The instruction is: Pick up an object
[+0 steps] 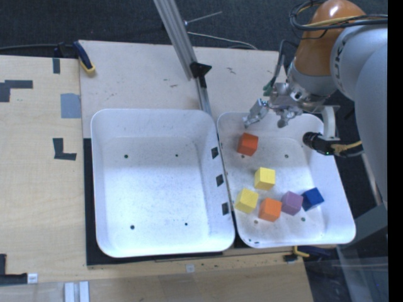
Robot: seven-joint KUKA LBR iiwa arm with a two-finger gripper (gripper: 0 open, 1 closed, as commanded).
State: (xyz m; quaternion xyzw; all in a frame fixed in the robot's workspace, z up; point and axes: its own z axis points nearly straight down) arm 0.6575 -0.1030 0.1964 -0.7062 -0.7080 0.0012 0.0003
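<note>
The arm (352, 55), grey with an orange band above the wrist, reaches in from the right and holds its gripper (272, 114) over the far edge of the right bin (337, 228). The jaws stand spread apart with nothing between them, one finger (255, 115) toward the bins' divide and the other nearer the arm. Just beneath and a little nearer the camera, an orange-red cube (248, 144) sits on the bin floor, near the gripper but not touching it.

Further toward the near side of the same bin lie five more cubes: a yellow cube (265, 178) on its own in the middle, then a loose row made of a second yellow cube (247, 201), an orange cube (270, 209), a purple cube (291, 202) and a blue cube (313, 198). The orange and purple ones are touching or nearly so, and the blue one is just beside the purple.

The left bin (101, 131) lies alongside, its rim meeting the right bin's. Both rest on the pale wooden bench (38, 168), where a slanted metal rail (179, 36) runs down toward the gap between them
</note>
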